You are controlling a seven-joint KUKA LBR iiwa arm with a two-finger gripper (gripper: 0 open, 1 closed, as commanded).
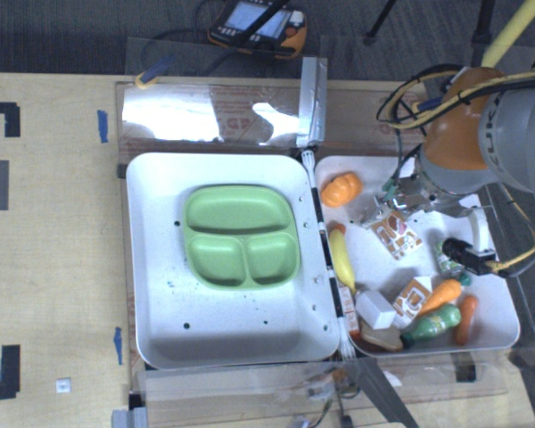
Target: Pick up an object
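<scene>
The small red-and-white printed carton point(395, 233) lies at twelve o'clock in the right white bin point(504, 328), directly beneath the gripper point(401, 196). It looks light and crushable; grasp its flat sides. Jaw spread: cannot tell. An orange plastic pumpkin point(341, 188) sits at nine o'clock.

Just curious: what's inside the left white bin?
A green divided plate with three compartments lies in the left bin. The bin floor beneath the plate is hidden.

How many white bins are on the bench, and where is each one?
2. The left bin holds a green divided plate. The right bin lies beside it, holding toy food items, with the hand above its upper part.
</scene>
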